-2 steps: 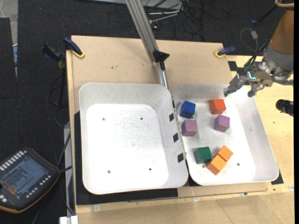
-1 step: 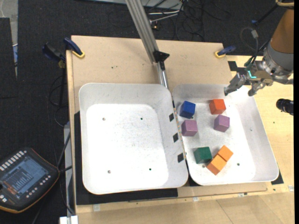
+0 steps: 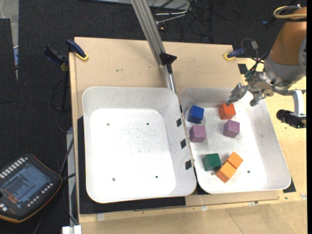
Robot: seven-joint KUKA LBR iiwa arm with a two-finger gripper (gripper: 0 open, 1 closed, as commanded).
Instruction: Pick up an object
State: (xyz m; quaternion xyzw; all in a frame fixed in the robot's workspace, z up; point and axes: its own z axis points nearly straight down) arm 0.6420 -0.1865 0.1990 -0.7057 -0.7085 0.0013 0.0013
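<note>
Two bins sit side by side on the counter (image 3: 126, 62), the left bin (image 3: 97, 101) beside the right bin (image 3: 273, 165), where seven blocks (image 3: 214, 140) lie loosely clustered below the pincer (image 3: 245, 96).

You see two white bins, the left bin (image 3: 97, 106) and the right bin (image 3: 270, 145), both smooth plastic with a dull sheen and faint speckling. They sit on a bench (image 3: 126, 62) of pale, matt board that looks like wood fibre. The coloured blocks, such as the blue block (image 3: 196, 114) and the green block (image 3: 211, 161), look matt and smooth.
</note>
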